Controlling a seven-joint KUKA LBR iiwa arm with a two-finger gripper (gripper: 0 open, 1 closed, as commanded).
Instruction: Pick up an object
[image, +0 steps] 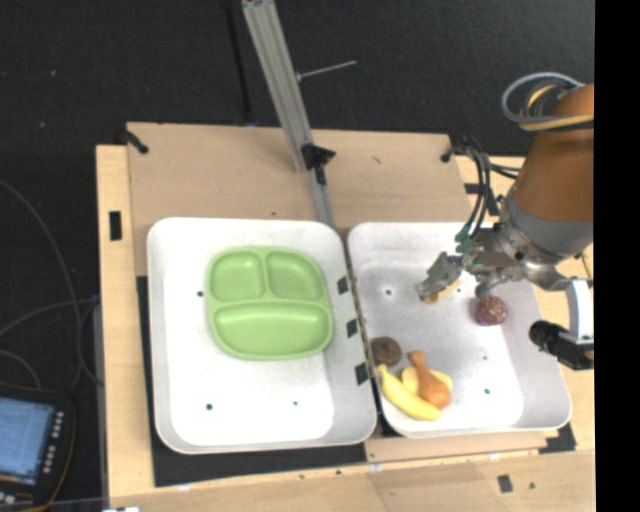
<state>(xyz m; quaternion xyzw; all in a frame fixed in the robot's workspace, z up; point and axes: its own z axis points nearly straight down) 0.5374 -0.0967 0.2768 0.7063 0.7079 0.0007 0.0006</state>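
Note:
My gripper (462, 286) hangs over the upper middle of the right bin (400, 250), its two fingers spread apart, open, with nothing between them. A small tan bit shows at the tip of the left finger (438, 274); I cannot tell what it is. A dark purple round object (490, 311) lies just below the right finger. At the bin's front left lie a brown round piece (386, 350), a yellow banana (403, 395) and an orange carrot-like piece (428, 378), bunched together.
The left bin (180, 400) holds a green divided plate (270, 303). A metal pole (290, 100) slants down from the top to the gap between the bins. A black fitting (556, 340) sits at the right bin's right rim.

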